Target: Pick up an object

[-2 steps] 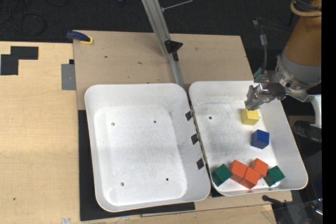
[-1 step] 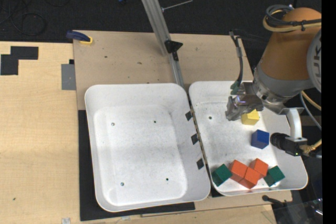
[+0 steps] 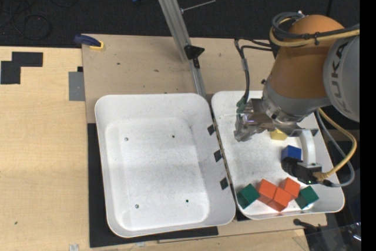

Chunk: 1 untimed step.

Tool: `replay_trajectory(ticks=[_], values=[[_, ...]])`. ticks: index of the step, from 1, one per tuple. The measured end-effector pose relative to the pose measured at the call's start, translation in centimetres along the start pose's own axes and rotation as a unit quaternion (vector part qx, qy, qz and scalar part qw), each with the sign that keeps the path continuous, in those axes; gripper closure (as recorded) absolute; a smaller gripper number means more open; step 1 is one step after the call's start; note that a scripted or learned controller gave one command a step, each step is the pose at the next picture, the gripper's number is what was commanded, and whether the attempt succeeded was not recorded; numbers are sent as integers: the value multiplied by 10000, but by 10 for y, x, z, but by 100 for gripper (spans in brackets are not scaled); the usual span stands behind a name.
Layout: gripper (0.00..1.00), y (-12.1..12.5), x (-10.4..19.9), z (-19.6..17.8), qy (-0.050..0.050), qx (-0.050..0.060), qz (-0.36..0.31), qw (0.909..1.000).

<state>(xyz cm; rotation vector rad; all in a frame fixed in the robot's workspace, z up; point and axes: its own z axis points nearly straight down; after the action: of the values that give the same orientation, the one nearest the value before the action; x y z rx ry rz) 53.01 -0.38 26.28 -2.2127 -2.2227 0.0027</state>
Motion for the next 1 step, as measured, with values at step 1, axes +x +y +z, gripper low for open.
replay_trajectory(ticks=[1], values=[[100, -12, 49, 6, -2, 3, 5, 10000]])
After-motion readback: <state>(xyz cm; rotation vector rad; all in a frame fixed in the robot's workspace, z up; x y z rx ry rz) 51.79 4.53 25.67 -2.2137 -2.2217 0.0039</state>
